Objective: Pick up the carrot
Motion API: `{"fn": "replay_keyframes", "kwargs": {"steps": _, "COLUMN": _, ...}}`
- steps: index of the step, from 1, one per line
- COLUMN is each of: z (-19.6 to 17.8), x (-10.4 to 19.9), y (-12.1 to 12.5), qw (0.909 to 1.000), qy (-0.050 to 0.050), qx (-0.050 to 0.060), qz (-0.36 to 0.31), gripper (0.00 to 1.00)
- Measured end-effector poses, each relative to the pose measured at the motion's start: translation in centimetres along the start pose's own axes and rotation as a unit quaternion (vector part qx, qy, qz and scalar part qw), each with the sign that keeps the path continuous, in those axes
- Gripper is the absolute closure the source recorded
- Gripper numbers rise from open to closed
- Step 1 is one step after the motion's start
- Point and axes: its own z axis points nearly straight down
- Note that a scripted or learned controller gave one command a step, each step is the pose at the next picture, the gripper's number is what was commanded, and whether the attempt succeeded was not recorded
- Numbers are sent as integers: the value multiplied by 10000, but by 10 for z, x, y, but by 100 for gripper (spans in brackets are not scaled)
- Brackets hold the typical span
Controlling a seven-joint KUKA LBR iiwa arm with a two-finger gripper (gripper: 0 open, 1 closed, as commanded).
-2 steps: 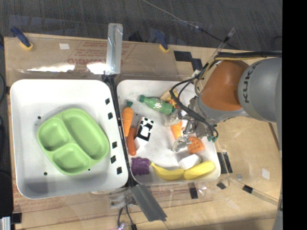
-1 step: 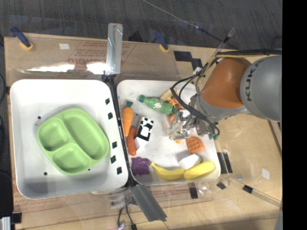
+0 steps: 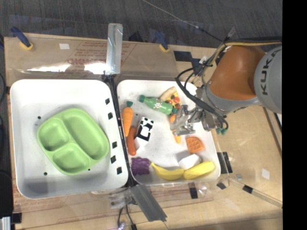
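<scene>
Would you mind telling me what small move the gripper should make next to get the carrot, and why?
Probably shift toward the left wall of the right bin. The gripper sits over the bin's middle, near the green bottle, while the carrot lies apart from it, along that wall beside the black-and-white block.

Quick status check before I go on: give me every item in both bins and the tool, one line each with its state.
Carrot: lying flat by the right bin's left wall, not gripped.
Green bottle: on its side.
Banana: lying along the near wall.
Grapes: resting in the near left corner.
Pizza slice: flat, near the far wall.
Green plate: right way up in the left bin.
Tool: low over the right bin, apart from the carrot.
</scene>
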Motion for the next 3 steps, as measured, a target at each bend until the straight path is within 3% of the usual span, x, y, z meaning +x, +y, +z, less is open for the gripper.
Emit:
{"fn": "replay_keyframes", "kwargs": {"steps": 1, "z": -8, "x": 0, "y": 2, "qw": 10000, "qy": 18, "qx": -5, "qz": -40, "gripper": 100}}
{"fn": "replay_keyframes", "kwargs": {"steps": 2, "z": -73, "x": 15, "y": -29, "qw": 9873, "qy": 16, "qx": -1, "qz": -1589, "gripper": 100}}
{"fn": "replay_keyframes", "kwargs": {"steps": 3, "z": -83, "x": 14, "y": -29, "qw": 9870, "qy": 3, "qx": 6, "qz": -1606, "gripper": 100}}
